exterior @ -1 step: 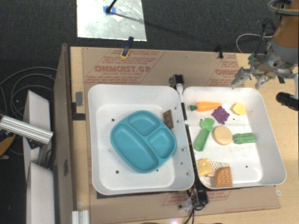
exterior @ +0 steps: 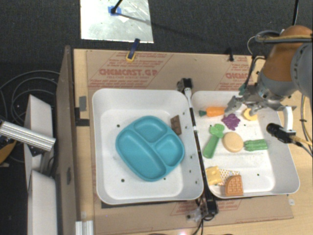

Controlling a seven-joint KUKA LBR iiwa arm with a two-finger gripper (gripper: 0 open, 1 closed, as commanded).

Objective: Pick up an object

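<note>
While the arm reaches in from the right, its gripper (exterior: 243, 103) hangs over the right bin (exterior: 288, 177)'s far side, whether parted or closed one cannot tell. Beneath lie purple grapes (exterior: 231, 121), a carrot (exterior: 213, 112) and a banana slice (exterior: 250, 114). Nearer sit a green vegetable (exterior: 211, 141), tan bun (exterior: 233, 142), pickle (exterior: 255, 144) and waffle (exterior: 234, 185). The left bin (exterior: 105, 102) holds a blue divided plate (exterior: 148, 147).

The arm (exterior: 286, 58) is a rounded grey body with a broad orange band around its upper segment. Thin dark cables loop over that band and trail down its side. Below it, just above the right bin (exterior: 288, 180), sits a grey metallic wrist block with short pale fittings.
</note>
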